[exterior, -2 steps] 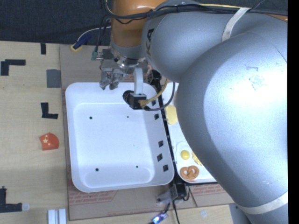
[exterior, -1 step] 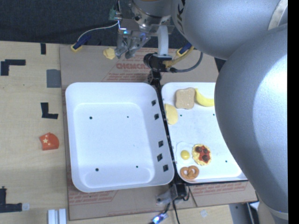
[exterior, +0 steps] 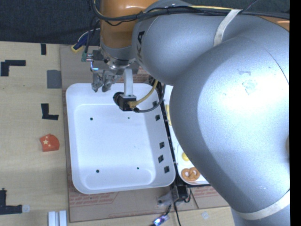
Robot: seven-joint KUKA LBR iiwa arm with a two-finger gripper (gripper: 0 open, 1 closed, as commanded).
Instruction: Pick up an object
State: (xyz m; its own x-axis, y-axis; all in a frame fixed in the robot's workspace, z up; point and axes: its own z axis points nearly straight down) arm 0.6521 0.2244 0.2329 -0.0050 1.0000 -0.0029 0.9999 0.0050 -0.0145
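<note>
My gripper hangs over the far rim of the left white bin, near its far-left corner, and I see nothing in it. A brown pretzel-shaped object lies in the near part of the right bin, just past the arm's edge. Beside it a small yellow object peeks out. My large grey arm hides most of the right bin.
A red object lies on the bench left of the left bin, outside both bins. Black tape marks dot the bench surface on the left. Small black clips line the left bin's right wall.
</note>
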